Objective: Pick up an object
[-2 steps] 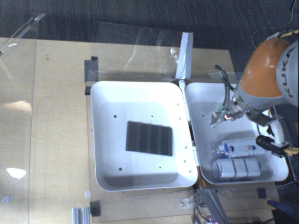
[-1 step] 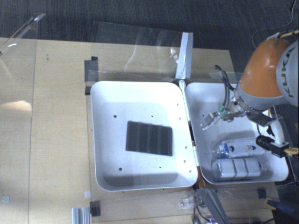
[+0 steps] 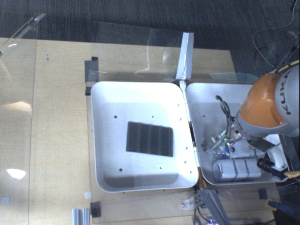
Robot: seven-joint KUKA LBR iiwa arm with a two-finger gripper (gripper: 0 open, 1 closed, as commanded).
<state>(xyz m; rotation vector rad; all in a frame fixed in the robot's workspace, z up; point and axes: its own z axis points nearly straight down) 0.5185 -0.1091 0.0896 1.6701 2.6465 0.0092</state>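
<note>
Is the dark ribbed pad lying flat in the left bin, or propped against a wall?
Flat. The dark ribbed pad lies on the floor of the left bin, near its middle, apart from every wall, ridges facing up.

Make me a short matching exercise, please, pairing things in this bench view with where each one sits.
Things:
1. dark ribbed pad
2. grey block
3. orange band
4. hand

Places:
A. on the arm, above the wrist
B. on the floor of the left bin
C. at the near edge of the right bin
D. low over the middle of the right bin, just above the grey block

Pairs: 1-B, 2-C, 3-A, 4-D
</note>
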